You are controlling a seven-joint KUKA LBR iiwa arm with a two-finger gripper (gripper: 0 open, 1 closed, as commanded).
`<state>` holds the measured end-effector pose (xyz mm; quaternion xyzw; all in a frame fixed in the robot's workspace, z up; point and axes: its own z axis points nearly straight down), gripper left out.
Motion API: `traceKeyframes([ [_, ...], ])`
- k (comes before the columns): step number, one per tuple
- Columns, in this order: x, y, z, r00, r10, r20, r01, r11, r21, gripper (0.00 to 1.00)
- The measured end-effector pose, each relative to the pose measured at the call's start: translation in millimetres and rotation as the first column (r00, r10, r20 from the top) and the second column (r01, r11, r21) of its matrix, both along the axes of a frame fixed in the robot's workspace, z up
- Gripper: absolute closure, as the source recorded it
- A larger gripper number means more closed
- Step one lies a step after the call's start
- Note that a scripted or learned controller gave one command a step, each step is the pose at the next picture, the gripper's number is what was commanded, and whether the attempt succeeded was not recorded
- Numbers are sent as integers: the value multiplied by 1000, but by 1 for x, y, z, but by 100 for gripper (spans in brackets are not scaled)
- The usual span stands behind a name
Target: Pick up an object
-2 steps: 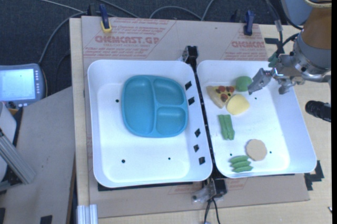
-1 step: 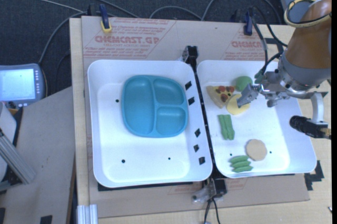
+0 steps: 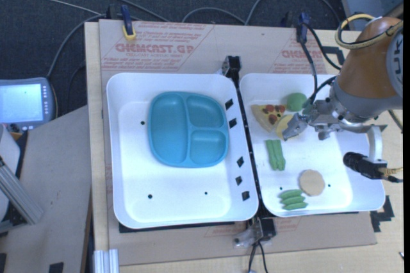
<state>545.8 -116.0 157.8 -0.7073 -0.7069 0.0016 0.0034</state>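
blue tray point(image 3: 188, 129) x1 | green pods point(image 3: 293, 199) x2 | cookie point(image 3: 312, 182) x1

A: Where are the jaws point(image 3: 295, 129)?
B: Low in the right bin point(image 3: 359, 201), at the pizza slice point(image 3: 269, 115).
A: Around them?
B: Green ball point(image 3: 296, 100) just behind, bean pod point(image 3: 275, 154) in front, cookie point(image 3: 312, 182) further forward; blue plate point(image 3: 188, 129) in the other bin.

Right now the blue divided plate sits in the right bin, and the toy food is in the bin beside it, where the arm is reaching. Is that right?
Not quite. The camera view shows the blue divided plate in the left bin, not the right one. The rest holds: the toy food lies in the bin beside it, the right bin, where the arm is reaching.
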Motion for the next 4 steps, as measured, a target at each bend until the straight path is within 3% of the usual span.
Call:
traceKeyframes([
  [1,3,1,-61,1000,0,3,0,1000,0,0],
  [2,4,1,-48,1000,-1,7,1,1000,-1,100],
  [4,12,-6,59,1000,2,12,-2,1000,-4,100],
])
